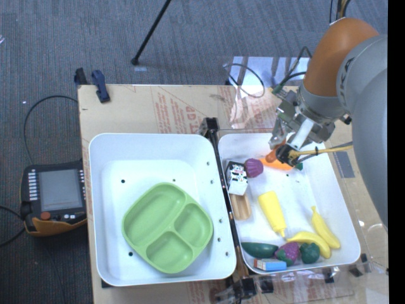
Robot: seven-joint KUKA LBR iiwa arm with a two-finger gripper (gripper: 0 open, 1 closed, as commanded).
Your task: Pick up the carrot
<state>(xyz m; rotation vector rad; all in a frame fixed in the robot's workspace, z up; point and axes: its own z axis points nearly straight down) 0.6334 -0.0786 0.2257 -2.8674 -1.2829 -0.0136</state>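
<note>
The carrot [282, 165] is a small orange piece lying at the far end of the right bin [345, 201], close to its back wall. My gripper [279, 151] reaches in from the upper right and sits directly over the carrot's near end, low in the bin. The wrist hardware hides part of the carrot. Whether the carrot is between the fingers is not visible.
A purple vegetable [254, 167] and a black-and-white box [236, 178] lie just left of the carrot. Nearer the front are a wooden block [240, 206], a yellow bottle [272, 212], a banana [323, 228] and several other toys. The left bin [104, 170] holds a green divided plate [168, 227].
</note>
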